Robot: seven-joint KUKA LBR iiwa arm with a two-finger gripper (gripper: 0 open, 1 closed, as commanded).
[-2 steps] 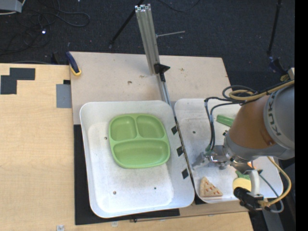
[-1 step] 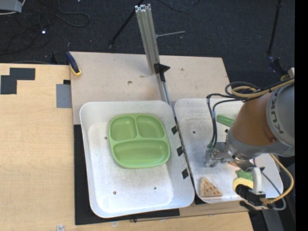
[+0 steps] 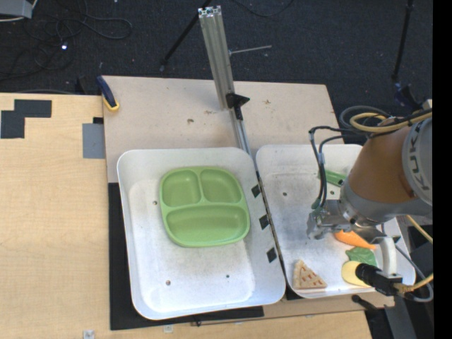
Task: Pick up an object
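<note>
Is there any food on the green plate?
No, the green plate has nothing in its three sections; the waffle slice lies in the other bin.

A single fixed camera is looking down on the worktop (image 3: pixel 282 104) from above, tilting at a slant so the far edge and the dark floor with cables beyond it are showing along the top. It is sitting at a middling distance, taking in both white bins whole: the left bin (image 3: pixel 141 260) is lying near the centre of the frame, the right bin (image 3: pixel 289 189) towards the right side. The arm (image 3: pixel 385 171) is reaching in from the right edge. A wooden surface (image 3: pixel 49 210) is filling the left side.
</note>
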